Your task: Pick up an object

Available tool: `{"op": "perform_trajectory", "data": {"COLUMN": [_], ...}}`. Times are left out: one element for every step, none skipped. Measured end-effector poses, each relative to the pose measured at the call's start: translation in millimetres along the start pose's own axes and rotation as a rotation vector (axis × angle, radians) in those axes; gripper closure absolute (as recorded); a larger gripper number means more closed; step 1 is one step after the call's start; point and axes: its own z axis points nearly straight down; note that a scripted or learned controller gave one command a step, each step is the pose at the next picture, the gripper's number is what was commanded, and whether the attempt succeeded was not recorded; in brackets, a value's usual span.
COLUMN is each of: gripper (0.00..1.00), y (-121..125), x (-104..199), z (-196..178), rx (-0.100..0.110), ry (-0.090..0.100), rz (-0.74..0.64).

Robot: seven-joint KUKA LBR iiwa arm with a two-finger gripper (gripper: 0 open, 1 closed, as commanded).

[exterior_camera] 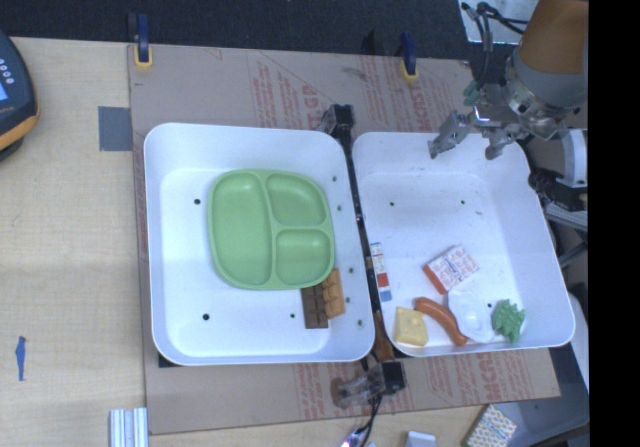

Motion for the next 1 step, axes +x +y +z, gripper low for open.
{"op": "perform_trajectory", "data": {"gripper": [0.0], "y": [-78.2], "x": [-5.1], "z": [116.2], "rx": [0.017], "ry": [0.003], "rz": [0.002]}}
